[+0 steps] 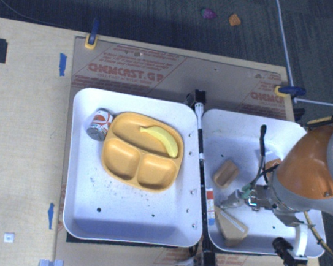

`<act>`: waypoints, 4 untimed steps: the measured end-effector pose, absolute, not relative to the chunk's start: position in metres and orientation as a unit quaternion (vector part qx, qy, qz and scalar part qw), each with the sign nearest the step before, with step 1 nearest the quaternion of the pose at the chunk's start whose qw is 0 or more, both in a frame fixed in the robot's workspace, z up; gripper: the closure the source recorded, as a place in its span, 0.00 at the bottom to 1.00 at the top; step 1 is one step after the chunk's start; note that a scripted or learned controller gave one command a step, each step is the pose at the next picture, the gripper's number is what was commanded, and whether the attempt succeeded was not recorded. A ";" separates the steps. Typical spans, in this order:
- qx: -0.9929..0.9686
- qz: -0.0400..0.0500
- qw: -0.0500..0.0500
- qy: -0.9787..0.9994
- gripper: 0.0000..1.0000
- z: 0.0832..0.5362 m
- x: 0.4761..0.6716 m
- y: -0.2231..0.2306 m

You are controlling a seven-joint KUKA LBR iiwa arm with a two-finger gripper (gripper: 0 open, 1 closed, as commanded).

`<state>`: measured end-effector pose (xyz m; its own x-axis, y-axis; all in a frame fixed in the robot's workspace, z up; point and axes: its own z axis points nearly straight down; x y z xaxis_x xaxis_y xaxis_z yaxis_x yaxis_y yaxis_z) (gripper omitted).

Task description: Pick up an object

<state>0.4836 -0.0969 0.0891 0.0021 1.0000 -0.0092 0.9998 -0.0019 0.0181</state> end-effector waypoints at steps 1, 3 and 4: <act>0.709 0.003 0.016 0.705 1.00 0.101 0.486 -0.101; 0.708 0.002 0.006 0.706 0.00 0.089 0.482 -0.095; 0.710 0.002 0.015 0.704 1.00 0.101 0.485 -0.099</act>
<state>0.4845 -0.0992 0.1006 0.0075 0.9998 -0.0176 0.9997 -0.0071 0.0242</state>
